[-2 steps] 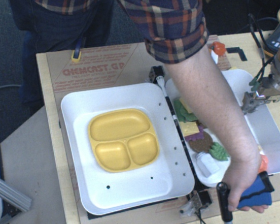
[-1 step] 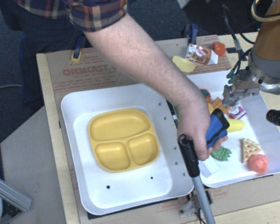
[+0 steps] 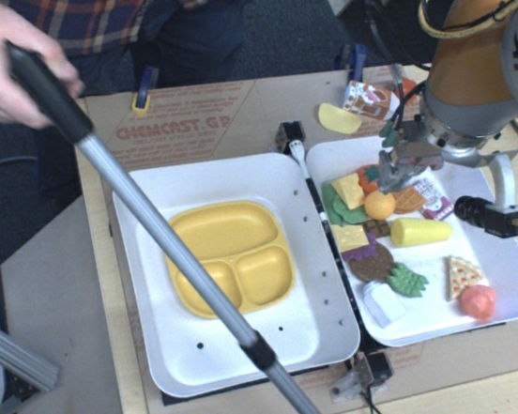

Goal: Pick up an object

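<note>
Camera view puts the end effector point(image 3: 395, 174) low over the right bin point(image 3: 512, 263), just above an orange ball point(image 3: 380, 205). Finger spread: cannot tell.

I count two white bins point(image 3: 153, 263), one yellow divided tray point(image 3: 230, 255), one pizza slice point(image 3: 462, 274), one yellow corn cob point(image 3: 420, 230), one red ball point(image 3: 478, 301).
</note>
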Robot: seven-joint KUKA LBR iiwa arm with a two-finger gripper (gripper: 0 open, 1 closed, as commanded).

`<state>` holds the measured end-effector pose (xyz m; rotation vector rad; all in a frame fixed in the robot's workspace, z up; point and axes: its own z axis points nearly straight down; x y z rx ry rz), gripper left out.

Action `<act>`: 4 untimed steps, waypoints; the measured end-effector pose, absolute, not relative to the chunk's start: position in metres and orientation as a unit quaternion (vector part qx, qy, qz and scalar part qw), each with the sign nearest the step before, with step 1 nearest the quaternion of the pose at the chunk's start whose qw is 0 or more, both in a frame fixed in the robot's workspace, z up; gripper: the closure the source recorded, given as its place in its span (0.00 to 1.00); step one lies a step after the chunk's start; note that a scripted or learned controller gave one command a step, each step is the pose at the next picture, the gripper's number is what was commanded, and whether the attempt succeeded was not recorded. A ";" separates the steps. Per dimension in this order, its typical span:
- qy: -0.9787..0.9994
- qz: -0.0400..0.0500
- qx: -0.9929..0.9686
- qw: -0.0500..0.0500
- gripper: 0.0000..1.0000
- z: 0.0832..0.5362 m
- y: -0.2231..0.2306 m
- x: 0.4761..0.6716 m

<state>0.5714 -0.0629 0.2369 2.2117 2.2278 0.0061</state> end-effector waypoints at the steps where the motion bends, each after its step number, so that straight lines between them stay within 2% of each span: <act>1: 0.709 0.000 0.705 -0.001 1.00 0.223 -0.006 0.579; 2: 0.708 0.001 0.706 0.002 1.00 0.232 0.003 0.590; 3: 0.707 0.000 0.707 0.000 1.00 0.215 0.008 0.599; 4: 0.708 0.002 0.707 0.002 1.00 0.236 0.010 0.595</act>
